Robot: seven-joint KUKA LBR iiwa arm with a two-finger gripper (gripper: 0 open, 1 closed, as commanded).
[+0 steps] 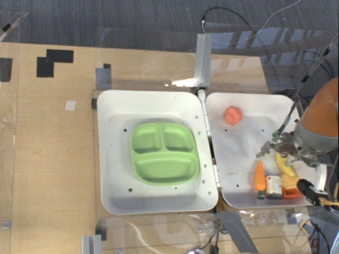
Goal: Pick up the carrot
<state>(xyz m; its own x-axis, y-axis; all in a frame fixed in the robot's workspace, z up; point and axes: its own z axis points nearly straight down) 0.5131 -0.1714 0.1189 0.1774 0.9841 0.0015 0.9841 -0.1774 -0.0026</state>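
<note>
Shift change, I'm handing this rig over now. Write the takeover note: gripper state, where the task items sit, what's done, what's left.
Gripper: low over the right bin, near its right side; whether it is open or shut cannot be told from the camera view, and nothing is seen held.
Carrot: lying in the right bin near the front wall, just left of the gripper, beside a small can, a banana and an orange block.
Also there: a pink ball at the back of the right bin; a green divided plate in the left bin.
Done: arm is near the carrot.
Left: grasp the carrot and lift it.
</note>
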